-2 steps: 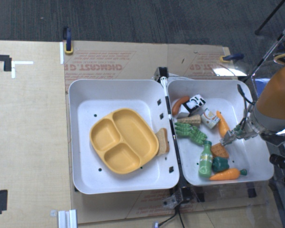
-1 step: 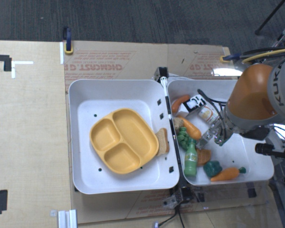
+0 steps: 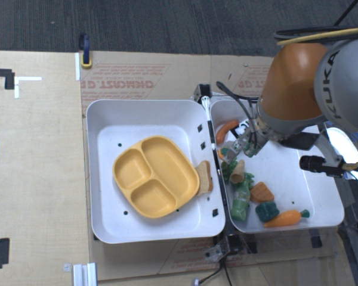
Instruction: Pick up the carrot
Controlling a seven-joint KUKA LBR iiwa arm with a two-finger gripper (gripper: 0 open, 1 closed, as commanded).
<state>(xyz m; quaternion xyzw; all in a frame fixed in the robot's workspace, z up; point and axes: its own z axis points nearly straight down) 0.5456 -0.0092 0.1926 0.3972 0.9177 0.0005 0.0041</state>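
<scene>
While the end effector (image 3: 243,143) is hanging over the right bin's (image 3: 322,210) upper-left corner, the carrot (image 3: 284,218) is lying well apart from it at the bin's lower edge.
Arm (image 3: 304,88) is reaching in from the right; can't tell the end effector's state from this angle. Carrot is sitting just beside a teal piece (image 3: 267,211), with an orange wedge (image 3: 262,192) and green items (image 3: 240,200) nearby. Left bin (image 3: 101,219) is carrying a yellow divided plate (image 3: 154,176) with a bread slice (image 3: 204,177) touching its right edge.
</scene>
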